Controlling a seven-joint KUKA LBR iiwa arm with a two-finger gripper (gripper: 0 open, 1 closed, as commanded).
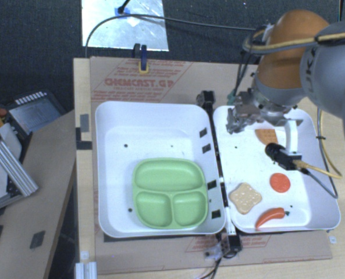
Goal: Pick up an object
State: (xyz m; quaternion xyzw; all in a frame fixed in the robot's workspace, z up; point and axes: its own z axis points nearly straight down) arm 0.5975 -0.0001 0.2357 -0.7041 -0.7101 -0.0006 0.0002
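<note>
My gripper [237, 122] hangs over the back left corner of the right bin [326, 205]. Just to its right lies an orange square cracker [266, 136], part of it hidden by the wrist. Farther forward in the same bin sit an orange-red disc [280, 182], a tan toast-shaped piece [245, 197] and a red chili pepper [270, 217]. I see nothing between the gripper's tips.
A green divided plate [169, 192] fills the front of the left bin [111, 156]. The two bins meet along a black-clipped divider [214, 156]. The grey arm with its orange band [291, 39] reaches in from the upper right.
</note>
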